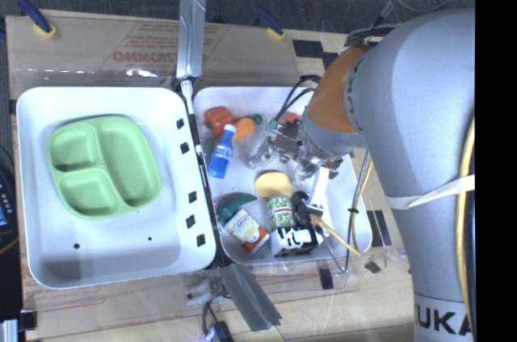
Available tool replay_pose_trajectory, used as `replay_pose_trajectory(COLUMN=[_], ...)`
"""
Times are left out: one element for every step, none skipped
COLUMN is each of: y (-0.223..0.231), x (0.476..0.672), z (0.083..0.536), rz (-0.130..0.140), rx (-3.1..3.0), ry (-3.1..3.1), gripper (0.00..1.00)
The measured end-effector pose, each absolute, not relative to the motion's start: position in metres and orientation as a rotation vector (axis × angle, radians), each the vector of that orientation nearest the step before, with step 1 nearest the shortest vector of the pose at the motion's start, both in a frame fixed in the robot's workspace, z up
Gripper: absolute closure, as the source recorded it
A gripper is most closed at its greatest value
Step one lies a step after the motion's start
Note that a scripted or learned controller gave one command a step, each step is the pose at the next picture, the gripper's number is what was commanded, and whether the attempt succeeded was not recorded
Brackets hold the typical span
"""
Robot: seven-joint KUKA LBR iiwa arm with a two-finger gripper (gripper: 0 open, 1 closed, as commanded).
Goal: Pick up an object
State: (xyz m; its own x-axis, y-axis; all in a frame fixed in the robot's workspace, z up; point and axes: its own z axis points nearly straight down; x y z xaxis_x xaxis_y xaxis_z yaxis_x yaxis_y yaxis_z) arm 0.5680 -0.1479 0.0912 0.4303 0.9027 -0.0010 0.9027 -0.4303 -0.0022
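The likeliest things to lift lie crowded in the right bin point(242, 99): a blue bottle point(220, 154) beside an orange toy point(218, 119), a yellow lump point(273, 184), a green can point(281, 212) and a small carton point(245, 227), packed close so any grasp risks nudging a neighbour. The claw point(279, 145) hangs low over the bin's middle, near the yellow lump, though whether it is released or clenched cannot be told. The left bin point(32, 251) holds a green divided tray point(103, 165), well apart.

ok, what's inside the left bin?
A green divided plate with three compartments lies in the left bin. The bin floor under the plate is covered, so nothing there can be confirmed.
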Motion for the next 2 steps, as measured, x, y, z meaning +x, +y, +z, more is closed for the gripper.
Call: replay_pose_trajectory(y=[-0.197, -0.126], x=[0.503, 0.535], z=[0.093, 0.19], rz=[-0.002, 0.001], rx=[-2.517, -2.696], ry=[-1.883, -1.607], gripper=[0.0, 0.0])
